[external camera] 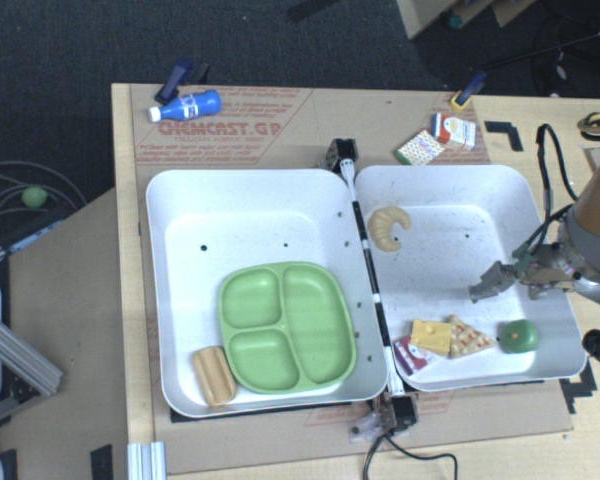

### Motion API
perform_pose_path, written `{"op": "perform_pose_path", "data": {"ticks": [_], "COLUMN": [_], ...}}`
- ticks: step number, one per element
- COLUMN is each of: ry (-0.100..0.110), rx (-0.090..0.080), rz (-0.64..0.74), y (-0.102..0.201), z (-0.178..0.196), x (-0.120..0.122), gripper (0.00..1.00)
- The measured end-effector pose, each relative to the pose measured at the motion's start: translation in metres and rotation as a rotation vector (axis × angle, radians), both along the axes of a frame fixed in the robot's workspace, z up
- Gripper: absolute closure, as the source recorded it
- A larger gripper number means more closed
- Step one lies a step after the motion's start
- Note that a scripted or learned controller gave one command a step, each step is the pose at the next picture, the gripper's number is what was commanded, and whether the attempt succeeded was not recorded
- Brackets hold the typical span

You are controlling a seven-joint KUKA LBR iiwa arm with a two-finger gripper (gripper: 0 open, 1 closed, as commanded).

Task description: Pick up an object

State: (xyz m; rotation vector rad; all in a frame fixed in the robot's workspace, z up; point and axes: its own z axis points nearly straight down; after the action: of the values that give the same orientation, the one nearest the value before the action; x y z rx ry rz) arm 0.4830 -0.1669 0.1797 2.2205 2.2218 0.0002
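pincer point(487, 286) hangs over the right bin point(500, 193), at 3 o'clock of its floor, nothing between the fingers; can't tell how wide they stand. croissant point(387, 226) lies at 10 o'clock in that bin. green ball point(519, 336) at 5 o'clock, just beside a cracker pack point(448, 340) at 6. left bin point(180, 203) holds a green divided plate point(285, 326) with a bread piece point(214, 374) at its 8 o'clock. blue bottle point(187, 107) on the worktop point(280, 118).

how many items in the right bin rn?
4. Croissant near the upper-left corner; yellow block, cracker-like piece and green ball along the front edge. The end effector hangs above them and may hide more.
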Motion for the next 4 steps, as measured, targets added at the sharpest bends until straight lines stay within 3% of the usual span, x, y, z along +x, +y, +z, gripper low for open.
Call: {"op": "perform_pose_path", "data": {"ticks": [1,2,3,4], "ry": [-0.001,-0.004,-0.001,-0.001], "rx": [-0.002,-0.001,0.000,0.000], "rz": [-0.001,0.001,0.002,0.001], "y": [-0.057,-0.022,0.032,0.076], "z": [-0.041,0.048,-0.009,-0.046], "x": [0.039,0.072,0.136,0.165], "gripper": [0.00,0.00,0.00,0.00]}}
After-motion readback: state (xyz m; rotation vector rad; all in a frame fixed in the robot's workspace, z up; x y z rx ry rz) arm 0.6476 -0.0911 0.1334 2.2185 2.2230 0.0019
